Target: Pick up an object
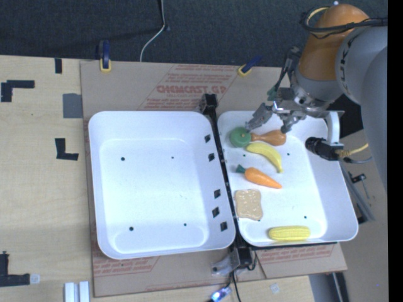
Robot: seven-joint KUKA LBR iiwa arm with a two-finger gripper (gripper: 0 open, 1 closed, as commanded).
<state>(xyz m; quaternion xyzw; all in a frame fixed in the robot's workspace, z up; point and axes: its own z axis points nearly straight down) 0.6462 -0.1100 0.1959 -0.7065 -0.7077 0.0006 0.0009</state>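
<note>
from my seat i see two white bins side by side on a cardboard sheet [189, 87]. the left bin [101, 168] fills the centre-left of the frame. the right bin [334, 212] in the lower right holds all the objects: a green round piece [238, 137] at its upper left corner, an orange piece [272, 138] just beside it to the right, a banana [267, 154] lying at a slant just below those two, a carrot [259, 177] under the banana, a slice of toast [249, 204] lower still near the divider, and a corn cob [289, 233] along the bottom edge. the gripper [274, 119] hangs at the upper part of the right bin, its fingers [259, 117] spread apart with nothing between them, just above the green and orange pieces. the near finger crosses part of the orange piece, so i cannot make out what that piece is, nor whether the finger touches it. the arm [352, 49] is cut off at the right edge.
</note>
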